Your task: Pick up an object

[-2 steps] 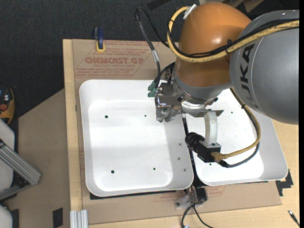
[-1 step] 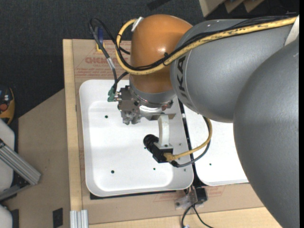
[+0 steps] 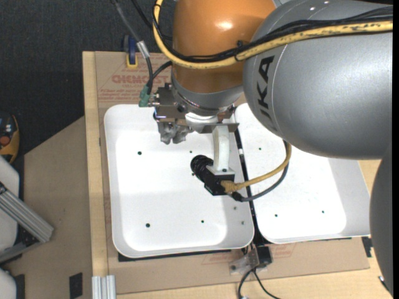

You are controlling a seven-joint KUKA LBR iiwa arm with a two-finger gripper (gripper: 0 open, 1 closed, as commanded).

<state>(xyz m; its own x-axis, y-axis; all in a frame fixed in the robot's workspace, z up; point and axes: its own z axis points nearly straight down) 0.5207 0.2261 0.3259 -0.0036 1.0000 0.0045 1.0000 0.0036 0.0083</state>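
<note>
My gripper (image 3: 171, 132) hangs over the back part of the left white bin (image 3: 128, 185), close above its floor. The orange wrist band (image 3: 212, 30) and the grey arm (image 3: 324, 67) cover the bin's back right corner and much of the right bin (image 3: 312, 223). A white bracket (image 3: 222, 149) with a black part (image 3: 204, 169) and a yellow-black cable (image 3: 262, 179) hangs from the wrist over the left bin's right side. I see nothing between the gripper's tips. Whatever lies under the arm is hidden.
A few small dark dots (image 3: 147, 225) mark the bin floors. The bins rest on a brown board (image 3: 96, 136). A blue clip (image 3: 131, 52) sits at the board's back edge. Metal rails (image 3: 25, 220) stand at the left.
</note>
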